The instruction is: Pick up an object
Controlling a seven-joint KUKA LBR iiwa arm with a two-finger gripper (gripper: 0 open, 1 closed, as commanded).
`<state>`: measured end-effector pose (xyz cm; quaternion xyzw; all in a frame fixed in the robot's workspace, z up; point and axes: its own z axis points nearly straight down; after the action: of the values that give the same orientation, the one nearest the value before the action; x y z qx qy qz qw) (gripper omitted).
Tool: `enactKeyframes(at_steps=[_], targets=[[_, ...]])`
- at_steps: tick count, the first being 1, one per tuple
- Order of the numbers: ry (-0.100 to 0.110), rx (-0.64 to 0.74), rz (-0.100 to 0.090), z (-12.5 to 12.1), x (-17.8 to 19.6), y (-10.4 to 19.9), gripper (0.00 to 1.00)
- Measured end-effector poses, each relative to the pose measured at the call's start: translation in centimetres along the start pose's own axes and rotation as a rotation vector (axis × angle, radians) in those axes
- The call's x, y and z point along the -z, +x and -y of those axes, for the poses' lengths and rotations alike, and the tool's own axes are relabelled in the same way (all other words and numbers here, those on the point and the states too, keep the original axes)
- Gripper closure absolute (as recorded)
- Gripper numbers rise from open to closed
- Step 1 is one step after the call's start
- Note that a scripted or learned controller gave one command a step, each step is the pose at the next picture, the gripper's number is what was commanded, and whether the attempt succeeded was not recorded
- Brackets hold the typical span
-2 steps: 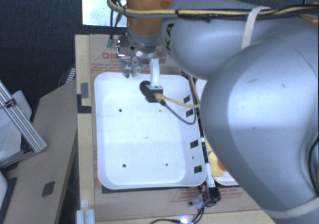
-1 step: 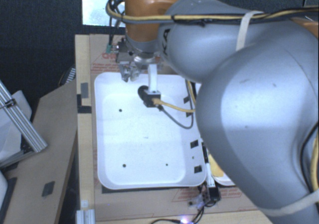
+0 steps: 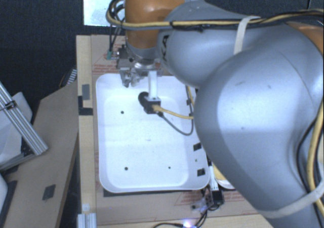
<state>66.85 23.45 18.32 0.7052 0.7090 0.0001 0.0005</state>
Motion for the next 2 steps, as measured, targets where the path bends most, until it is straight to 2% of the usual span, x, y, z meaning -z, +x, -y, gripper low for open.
enactKeyframes(at_steps=[1,2], targets=[[-0.001,0.000,0.000,0.0,-1.4,0.0,1.00],[-0.001,0.001,0.000,0.0,-5.3,0.0,1.00]])
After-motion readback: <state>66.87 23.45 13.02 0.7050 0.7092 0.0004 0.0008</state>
